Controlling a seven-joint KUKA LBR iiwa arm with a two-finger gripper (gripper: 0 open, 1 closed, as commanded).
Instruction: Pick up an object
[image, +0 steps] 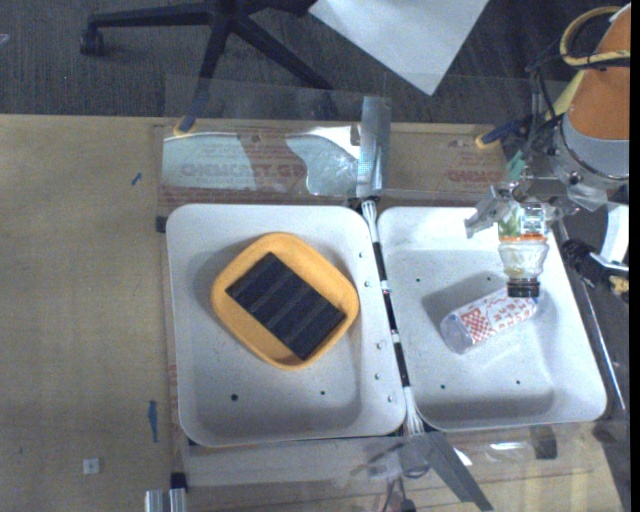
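Note:
My gripper (521, 214) hangs over the back of the right bin (575, 400), shut on a small clear bottle (522, 258). The bottle hangs cap-down between the fingers, with a green and orange label near its top and a black cap at its lower end. Just below the cap, a red-and-white patterned can (488, 320) lies on its side on the bin floor. I cannot tell whether the cap touches the can. In the left bin (200, 400) rests a yellow-orange square block (285, 300) with a dark ribbed top.
A central ridge (385, 310) separates the two bins. Behind them lies a flattened cardboard piece with clear plastic (265, 165). The grey and orange arm (600, 110) comes in at the upper right, with cables around it.

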